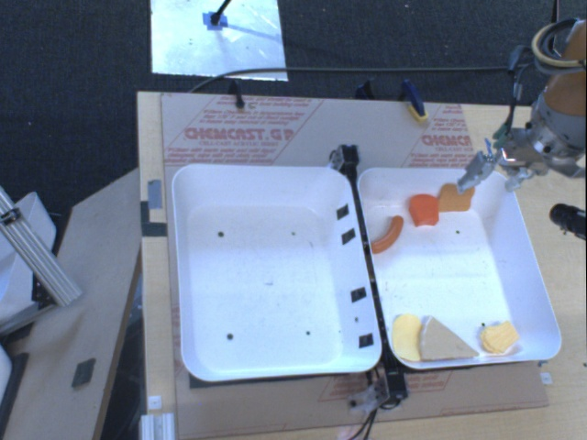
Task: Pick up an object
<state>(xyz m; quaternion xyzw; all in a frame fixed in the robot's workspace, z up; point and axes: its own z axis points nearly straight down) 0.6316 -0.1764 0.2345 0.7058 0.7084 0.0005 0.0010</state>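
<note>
I have the gripper [495,165] above the right bin's [537,273] far corner, fingers spread with nothing between them; the nearest object, a pale orange block [456,198], lies just below, touching the orange cup [423,209]; closing could nudge both or pinch air.

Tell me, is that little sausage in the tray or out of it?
In: the sausage lies on the right bin's floor, near its left wall.
</note>
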